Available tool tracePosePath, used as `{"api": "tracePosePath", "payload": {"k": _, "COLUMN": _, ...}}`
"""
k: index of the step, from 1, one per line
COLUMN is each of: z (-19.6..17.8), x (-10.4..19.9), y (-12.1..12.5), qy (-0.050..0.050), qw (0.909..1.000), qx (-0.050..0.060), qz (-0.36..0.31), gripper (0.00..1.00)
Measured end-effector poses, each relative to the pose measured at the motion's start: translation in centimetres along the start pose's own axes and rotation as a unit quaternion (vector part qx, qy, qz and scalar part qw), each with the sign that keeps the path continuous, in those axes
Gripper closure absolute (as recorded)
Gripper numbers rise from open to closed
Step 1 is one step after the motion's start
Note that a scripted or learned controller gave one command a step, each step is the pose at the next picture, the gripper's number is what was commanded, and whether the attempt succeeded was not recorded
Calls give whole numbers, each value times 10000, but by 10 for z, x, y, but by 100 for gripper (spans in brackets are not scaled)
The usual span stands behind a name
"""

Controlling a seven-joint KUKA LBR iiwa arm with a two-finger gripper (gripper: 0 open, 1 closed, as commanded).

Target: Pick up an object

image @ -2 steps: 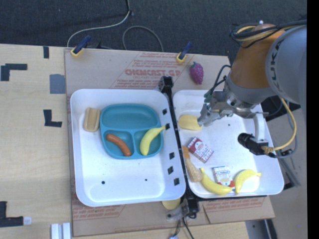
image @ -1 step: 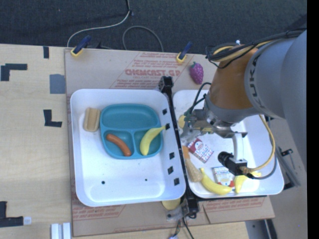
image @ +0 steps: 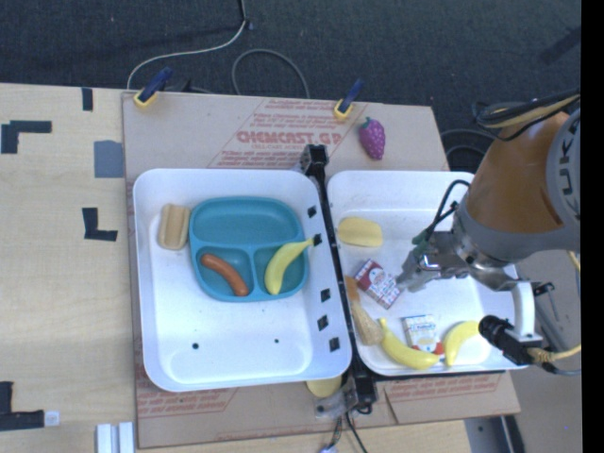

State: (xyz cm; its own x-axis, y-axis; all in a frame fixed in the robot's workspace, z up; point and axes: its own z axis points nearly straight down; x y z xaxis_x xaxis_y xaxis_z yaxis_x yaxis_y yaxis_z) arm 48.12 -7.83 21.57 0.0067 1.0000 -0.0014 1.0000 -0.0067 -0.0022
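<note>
My gripper [image: 416,274] hangs over the middle of the right bin [image: 406,192], just right of a red and white carton [image: 377,284]. Below it lie a small white packet [image: 420,331] and two yellow bananas [image: 408,353] [image: 460,339]. A pale yellow lemon-shaped piece [image: 360,232] rests toward the bin's back left. A tan bread piece [image: 363,321] lies by the left wall. Nothing shows between the gripper and the carton.
The left bin [image: 160,347] holds a blue divided tray [image: 247,225] with a sausage [image: 226,273] and a banana [image: 284,263]; a bun [image: 173,226] lies beside it. Purple grapes [image: 373,138] sit on the cardboard behind the bins. The arm's orange band [image: 524,187] looms over the right bin's far side.
</note>
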Motion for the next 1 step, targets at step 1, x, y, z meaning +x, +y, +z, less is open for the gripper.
{"api": "tracePosePath", "payload": {"k": 1, "z": 21, "x": 38, "y": 2, "qy": 13, "qw": 10000, "qx": 8, "qz": -49, "gripper": 100}}
